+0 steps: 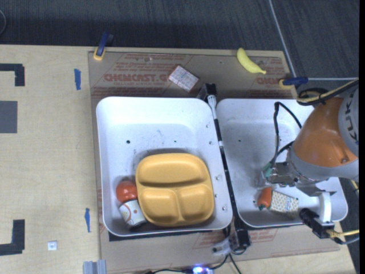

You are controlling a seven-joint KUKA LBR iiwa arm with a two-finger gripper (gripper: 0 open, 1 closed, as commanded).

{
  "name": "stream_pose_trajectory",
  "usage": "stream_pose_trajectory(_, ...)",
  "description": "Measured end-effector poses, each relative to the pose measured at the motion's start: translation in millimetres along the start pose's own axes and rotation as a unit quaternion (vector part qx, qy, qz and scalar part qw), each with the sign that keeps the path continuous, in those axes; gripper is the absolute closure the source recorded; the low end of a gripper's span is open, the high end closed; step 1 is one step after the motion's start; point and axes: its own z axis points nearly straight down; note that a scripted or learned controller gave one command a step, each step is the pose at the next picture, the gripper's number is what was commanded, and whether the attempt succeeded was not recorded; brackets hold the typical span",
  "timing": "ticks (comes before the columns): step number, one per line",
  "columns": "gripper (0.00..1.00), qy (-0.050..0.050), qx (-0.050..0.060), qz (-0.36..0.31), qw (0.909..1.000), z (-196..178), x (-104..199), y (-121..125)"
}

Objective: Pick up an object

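Note:
My gripper (272,174) hangs low over the right bin (245,124), near its front middle, under the arm's orange band (325,136). Just below it lie a small orange carrot-like object (263,198) and a white patterned packet (283,202), side by side on the bin floor. The gripper stands just above the carrot-like object, and I see nothing held in it. In the left bin (148,119) a yellow divided plate (174,187) lies at the front. An orange-red ball-shaped object (126,191) and a white cup-like object (131,212) sit by its left edge.
Behind the bins, on the cardboard, lie a yellow banana (251,61) and a small checked packet (183,77). Blue clamps (102,43) hold the cardboard's corners. A black cable (285,119) loops over the right bin's back part.

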Motion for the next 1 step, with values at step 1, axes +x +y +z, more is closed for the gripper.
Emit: stream_pose_trajectory(1, 1.0, 0.0, 0.003, -0.001, 1.0, -88.9, 88.5, -1.1)
